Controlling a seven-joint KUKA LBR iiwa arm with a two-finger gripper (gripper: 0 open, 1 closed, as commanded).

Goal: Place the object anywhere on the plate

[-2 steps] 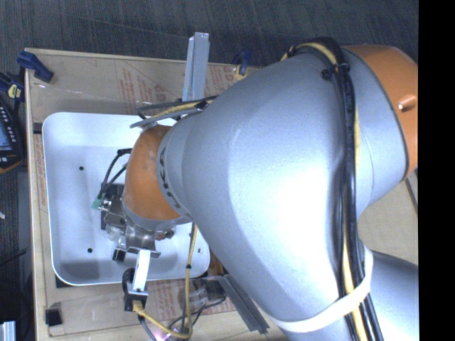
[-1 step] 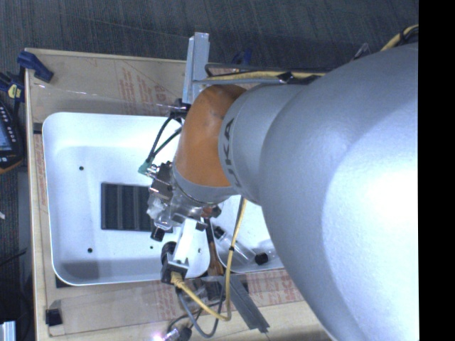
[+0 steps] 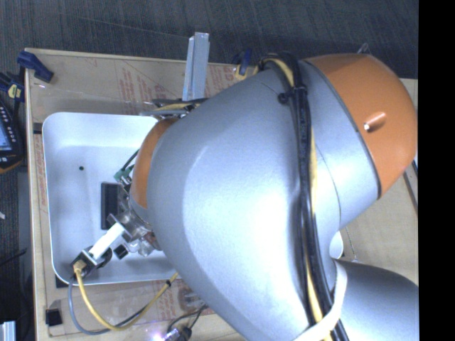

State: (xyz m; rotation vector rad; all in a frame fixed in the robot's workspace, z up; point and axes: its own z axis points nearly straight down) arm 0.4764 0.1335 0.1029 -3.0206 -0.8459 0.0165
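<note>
From my seat the arm (image 3: 284,204) takes up most of the picture, its grey body and orange band sweeping in from the right and covering the middle and right of the bench (image 3: 92,69). I can see the left bin (image 3: 64,162), a white tray with its left wall and part of its floor bare; the rest of it goes under the arm. The wrist comes down into this bin near its lower middle, and the gripper (image 3: 131,236) sits low over the floor there, but it is a small tangle of metal and dark parts from this angle and I cannot tell how it stands or whether anything is in it. A white bar with a yellow cable (image 3: 99,315) runs from the wrist toward the bin's lower left corner. Just above the gripper lies a dark rectangular object (image 3: 110,201) on the bin floor, partly cut off by the wrist; I cannot make out what it is. I cannot pick out the plate anywhere, since the arm blocks that side. An upright grey post (image 3: 196,66) stands behind the bin.
</note>
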